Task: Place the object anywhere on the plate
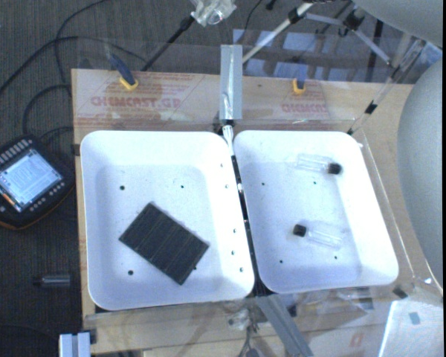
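- Your two bins, left (97, 199) and right (372, 222), look like smooth white plastic with a faint speckle.
- The plate (164, 242) is dark, matt and ribbed.
- You see two vials, upper (317, 163) and lower (321, 234), clear and glossy, each with a black cap.
- The bench (156, 103) looks like pale wood or board under a clear, shiny sheet.
- The arm (431, 162) has a smooth grey shell.
- Your pendant (24, 178) has a glossy screen.

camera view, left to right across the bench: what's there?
Black handheld pendant with lit screen → dark ribbed rectangular plate in the left white bin → right white bin holding two clear black-capped vials, near and far.
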You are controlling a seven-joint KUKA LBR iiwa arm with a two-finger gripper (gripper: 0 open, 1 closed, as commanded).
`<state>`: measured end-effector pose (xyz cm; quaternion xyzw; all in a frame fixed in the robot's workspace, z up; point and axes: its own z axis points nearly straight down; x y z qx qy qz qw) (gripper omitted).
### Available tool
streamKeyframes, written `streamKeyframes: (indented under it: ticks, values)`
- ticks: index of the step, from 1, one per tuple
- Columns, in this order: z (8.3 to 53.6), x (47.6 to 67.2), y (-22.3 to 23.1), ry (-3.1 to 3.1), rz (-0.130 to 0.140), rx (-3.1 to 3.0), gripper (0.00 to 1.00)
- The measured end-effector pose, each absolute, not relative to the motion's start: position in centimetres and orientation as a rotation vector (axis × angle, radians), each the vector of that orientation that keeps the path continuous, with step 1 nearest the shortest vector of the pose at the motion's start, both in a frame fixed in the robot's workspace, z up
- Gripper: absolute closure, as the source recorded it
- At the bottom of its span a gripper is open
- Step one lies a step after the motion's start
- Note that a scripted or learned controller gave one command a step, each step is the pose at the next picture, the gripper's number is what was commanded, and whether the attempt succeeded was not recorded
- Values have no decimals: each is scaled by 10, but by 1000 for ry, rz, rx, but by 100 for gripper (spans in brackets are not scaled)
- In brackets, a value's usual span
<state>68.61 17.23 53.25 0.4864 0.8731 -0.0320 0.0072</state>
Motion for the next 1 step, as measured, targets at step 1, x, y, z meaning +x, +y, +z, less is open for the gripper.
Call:
streamKeyframes:
  ticks: [1]
  values:
    - [540, 687, 173, 2729, -107, 1520, 100]
